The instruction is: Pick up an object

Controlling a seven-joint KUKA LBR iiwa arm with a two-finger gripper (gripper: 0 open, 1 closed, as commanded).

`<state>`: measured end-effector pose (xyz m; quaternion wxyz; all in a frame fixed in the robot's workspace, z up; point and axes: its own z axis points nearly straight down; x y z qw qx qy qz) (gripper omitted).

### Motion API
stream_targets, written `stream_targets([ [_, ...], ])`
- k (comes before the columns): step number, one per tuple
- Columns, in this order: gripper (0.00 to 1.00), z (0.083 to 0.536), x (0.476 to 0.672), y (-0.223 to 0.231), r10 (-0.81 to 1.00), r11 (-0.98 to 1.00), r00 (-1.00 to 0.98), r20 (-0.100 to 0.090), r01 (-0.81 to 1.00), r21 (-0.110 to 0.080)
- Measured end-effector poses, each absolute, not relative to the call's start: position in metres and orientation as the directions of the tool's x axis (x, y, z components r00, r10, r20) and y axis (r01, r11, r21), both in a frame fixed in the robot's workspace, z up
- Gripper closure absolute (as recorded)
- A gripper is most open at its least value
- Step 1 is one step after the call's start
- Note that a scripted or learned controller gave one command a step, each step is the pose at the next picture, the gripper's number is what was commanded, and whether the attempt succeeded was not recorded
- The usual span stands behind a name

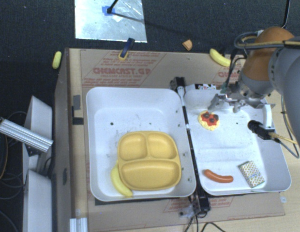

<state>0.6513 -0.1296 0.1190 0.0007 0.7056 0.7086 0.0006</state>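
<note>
My gripper [226, 104] hangs over the far part of the right bin [273, 154], open, with nothing between its fingers. Just below and left of it lies a small yellow toy pizza slice with red toppings [209, 120], apart from the fingertips. An orange-red sausage [218, 177] lies near the bin's front wall. A small patterned block [251, 173] rests to the sausage's right.
The left bin [99, 129] holds a yellow divided plate [149, 159] with a yellow banana [119, 181] along its front left edge. Outside the bins, another banana [219, 57], an orange piece [187, 44] and a small yellow item [56, 59] lie at the back.
</note>
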Motion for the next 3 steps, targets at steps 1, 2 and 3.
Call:
stream_targets([
  [1, 0.0, 0.089, 0.6326, -0.1107, 1.0, 0.004, -0.004, -0.004, 1.0, 0.011],
  [2, 0.0, 0.0893, 0.6308, -0.1129, 1.0, 0.001, -0.001, -0.001, 1.0, 0.013],
  [3, 0.0, 0.0889, 0.6363, -0.1195, 1.0, 0.002, -0.002, 0.002, 1.0, 0.01],
])
